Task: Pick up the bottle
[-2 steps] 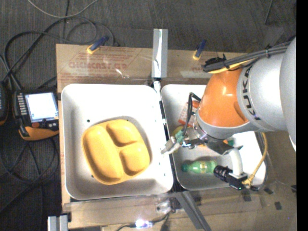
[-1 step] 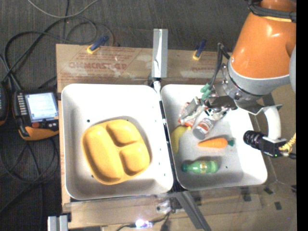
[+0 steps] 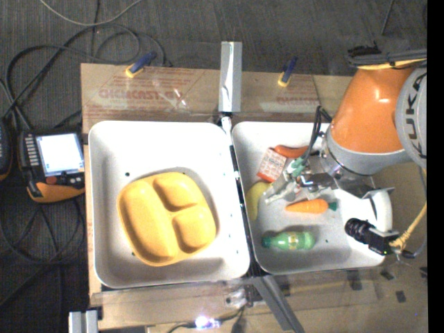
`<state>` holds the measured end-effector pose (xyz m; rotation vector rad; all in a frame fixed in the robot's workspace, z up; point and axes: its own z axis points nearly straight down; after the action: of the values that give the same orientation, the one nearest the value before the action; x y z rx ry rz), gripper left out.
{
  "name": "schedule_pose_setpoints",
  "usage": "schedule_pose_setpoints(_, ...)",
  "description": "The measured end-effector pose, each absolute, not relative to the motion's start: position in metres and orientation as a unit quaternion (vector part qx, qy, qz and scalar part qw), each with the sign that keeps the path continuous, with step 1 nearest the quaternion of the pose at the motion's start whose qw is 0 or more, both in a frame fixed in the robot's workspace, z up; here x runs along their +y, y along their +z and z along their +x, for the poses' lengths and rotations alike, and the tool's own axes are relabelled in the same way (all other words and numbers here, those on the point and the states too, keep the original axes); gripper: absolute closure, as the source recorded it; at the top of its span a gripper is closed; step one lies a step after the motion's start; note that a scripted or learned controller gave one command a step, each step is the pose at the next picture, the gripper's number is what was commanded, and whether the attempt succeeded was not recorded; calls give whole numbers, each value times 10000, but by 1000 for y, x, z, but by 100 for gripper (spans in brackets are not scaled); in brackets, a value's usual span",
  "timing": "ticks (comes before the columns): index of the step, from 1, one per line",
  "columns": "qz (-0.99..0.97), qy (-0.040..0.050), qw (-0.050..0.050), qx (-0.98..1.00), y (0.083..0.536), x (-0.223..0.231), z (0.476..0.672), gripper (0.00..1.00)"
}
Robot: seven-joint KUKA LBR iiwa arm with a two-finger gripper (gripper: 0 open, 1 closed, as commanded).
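Camera view: bottle (image 3: 287, 240) in right bin (image 3: 333, 259)

The arm (image 3: 378, 109) is cut off by the right edge and covers the back right part of the right bin (image 3: 277, 261). The tool (image 3: 300, 179) is a small, blurry tangle of metal, too small to make out. A red thing (image 3: 286, 150) pokes out from under the arm, partly hidden. The print on the red-and-white packet (image 3: 271, 164) is too small to read.
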<state>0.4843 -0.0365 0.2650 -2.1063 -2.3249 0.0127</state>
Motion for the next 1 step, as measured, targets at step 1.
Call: schedule_pose_setpoints(1,-6520,33,39,-7582,179,-19,483,0)
